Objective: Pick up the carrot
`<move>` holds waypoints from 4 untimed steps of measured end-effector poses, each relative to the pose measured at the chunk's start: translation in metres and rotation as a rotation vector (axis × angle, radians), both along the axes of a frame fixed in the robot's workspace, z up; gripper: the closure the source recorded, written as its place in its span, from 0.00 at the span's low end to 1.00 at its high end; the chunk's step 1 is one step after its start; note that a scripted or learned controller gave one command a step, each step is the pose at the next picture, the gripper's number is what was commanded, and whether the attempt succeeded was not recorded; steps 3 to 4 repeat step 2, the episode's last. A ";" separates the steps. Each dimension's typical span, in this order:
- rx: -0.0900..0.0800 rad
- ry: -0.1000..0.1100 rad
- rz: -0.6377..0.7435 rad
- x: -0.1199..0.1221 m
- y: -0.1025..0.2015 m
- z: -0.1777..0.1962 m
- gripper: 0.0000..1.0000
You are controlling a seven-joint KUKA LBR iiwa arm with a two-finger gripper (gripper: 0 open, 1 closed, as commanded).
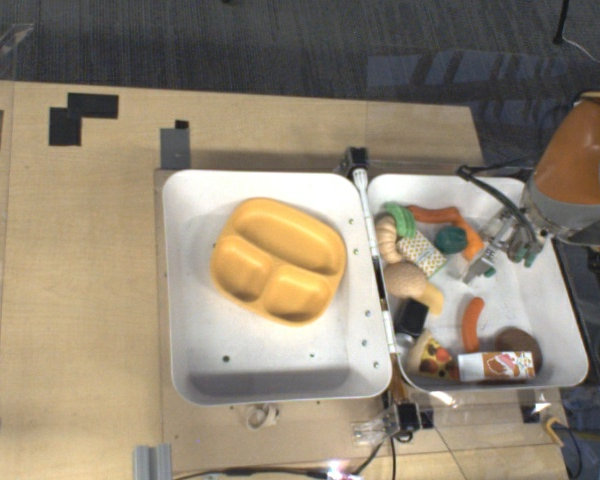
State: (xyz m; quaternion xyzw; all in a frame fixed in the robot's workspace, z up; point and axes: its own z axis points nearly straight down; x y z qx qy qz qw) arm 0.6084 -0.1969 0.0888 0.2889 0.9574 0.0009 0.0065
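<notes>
Two risks: pincer (487, 259), grip state unclear, may take the sausage (470, 323) below it.
Carrot (472, 240): touching pincer's left, crowded.

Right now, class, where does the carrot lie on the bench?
The carrot lies in the right bin, toward its near side, just above the bottle and left of a brown round item. The gripper hangs farther back.

I see a yellow three-compartment plastic tray (278, 258) in the white left bin (195, 368), an orange carrot with green top (425, 214), a teal round toy (450, 238), a red-orange sausage (470, 323), all on a tan wooden tabletop (70, 298).
</notes>
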 end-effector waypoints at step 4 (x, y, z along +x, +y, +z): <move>0.006 0.003 -0.485 -0.045 0.034 0.067 1.00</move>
